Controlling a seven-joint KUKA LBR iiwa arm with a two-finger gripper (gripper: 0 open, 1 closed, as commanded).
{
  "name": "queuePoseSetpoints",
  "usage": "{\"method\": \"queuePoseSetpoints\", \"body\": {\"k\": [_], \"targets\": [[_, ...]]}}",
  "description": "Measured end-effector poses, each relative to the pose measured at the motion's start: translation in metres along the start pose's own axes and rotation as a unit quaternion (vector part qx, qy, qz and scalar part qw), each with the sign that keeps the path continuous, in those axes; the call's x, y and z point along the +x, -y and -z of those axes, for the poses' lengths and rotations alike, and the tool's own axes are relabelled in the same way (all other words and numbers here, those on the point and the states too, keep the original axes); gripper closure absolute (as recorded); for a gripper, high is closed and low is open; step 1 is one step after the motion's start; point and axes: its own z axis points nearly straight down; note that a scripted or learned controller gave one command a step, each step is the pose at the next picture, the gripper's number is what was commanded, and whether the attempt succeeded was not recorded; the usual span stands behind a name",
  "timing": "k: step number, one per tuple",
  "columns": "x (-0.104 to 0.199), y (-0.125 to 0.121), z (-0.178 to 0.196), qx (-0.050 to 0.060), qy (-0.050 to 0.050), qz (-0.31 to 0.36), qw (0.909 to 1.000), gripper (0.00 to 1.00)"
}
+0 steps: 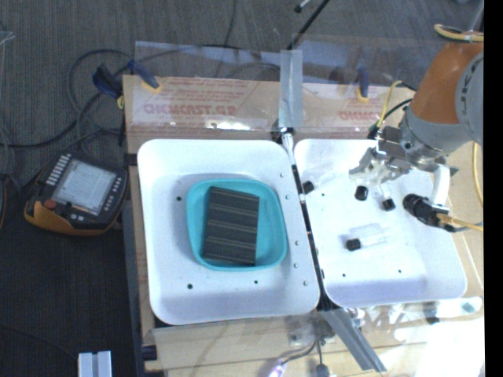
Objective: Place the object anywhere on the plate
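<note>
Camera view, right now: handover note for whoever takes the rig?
Gripper: over the right bin, near its back edge, fingers spread, nothing between them.
Dark ribbed block: lying flat on the teal plate in the left bin.
Small clear piece with a black end: loose on the right bin floor.
Done: block already on the plate.
Left: apparently nothing; confirm and retract.

Bright, even overhead light, cool tint. Both white bins (228, 305) run close to overexposed, with little surface detail. Glare streaks on the clear plastic sheet (212, 61) at the top centre of the frame. Soft, short shadows: one around the teal plate (196, 210), one below the gripper (374, 199). Dark carpet (55, 305) at the left stays dim and grainy. Overall low resolution, slightly soft; arm (448, 93) at the upper right a little blurred.
</note>
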Motion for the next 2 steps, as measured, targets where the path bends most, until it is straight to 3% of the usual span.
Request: {"method": "queuePoseSetpoints", "body": {"k": [1,2], "targets": [[0.0285,0.0694,-0.0803,0.001,-0.002,0.045,0.999,1.0],[0.0271,0.069,-0.0798,0.001,-0.001,0.045,0.999,0.0]]}}
